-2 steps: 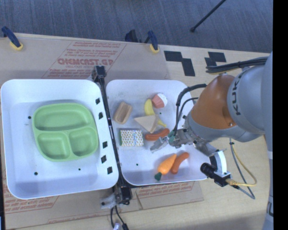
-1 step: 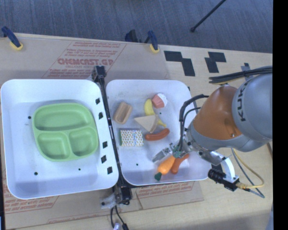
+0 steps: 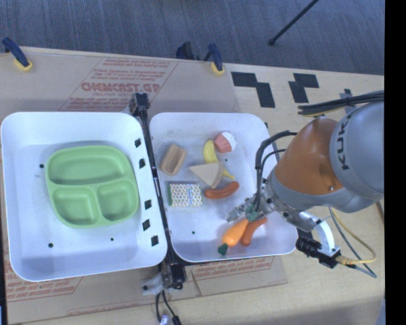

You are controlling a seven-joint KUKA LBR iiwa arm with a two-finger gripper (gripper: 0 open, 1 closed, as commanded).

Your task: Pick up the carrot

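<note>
Bright even light, soft shadows, slight overall blur.

Two white bins (image 3: 27, 249) sit side by side on the table (image 3: 365, 296). The left bin holds one green tray (image 3: 91, 185). The right bin holds one carrot (image 3: 235, 234), one sausage (image 3: 221, 191), one banana (image 3: 210, 152), one bread piece (image 3: 172, 159) and one patterned sponge (image 3: 185, 195).
</note>
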